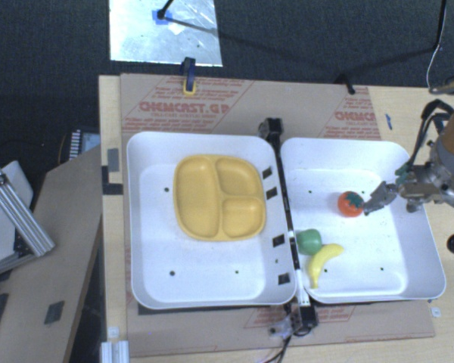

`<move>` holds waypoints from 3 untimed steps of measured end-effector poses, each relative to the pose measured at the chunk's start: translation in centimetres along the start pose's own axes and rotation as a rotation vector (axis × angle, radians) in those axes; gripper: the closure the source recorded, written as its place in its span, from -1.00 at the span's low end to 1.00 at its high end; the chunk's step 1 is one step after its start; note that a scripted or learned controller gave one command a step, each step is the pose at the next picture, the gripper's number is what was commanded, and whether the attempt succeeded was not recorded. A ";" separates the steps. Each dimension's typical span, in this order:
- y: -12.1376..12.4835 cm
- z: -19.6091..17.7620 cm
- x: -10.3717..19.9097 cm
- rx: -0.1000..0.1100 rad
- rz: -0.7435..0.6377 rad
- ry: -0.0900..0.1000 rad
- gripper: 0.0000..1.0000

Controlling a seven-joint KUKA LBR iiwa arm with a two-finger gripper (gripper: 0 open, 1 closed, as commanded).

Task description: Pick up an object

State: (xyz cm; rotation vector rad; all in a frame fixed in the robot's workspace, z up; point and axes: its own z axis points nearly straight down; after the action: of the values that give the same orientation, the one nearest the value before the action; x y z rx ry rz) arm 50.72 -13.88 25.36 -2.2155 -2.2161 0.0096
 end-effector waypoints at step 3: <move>0.1 11.5 0.6 -0.006 -0.001 0.000 -1.00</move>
State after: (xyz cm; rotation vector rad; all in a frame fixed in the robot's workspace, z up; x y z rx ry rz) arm 50.69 -13.24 13.84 -2.2178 -2.2198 0.0027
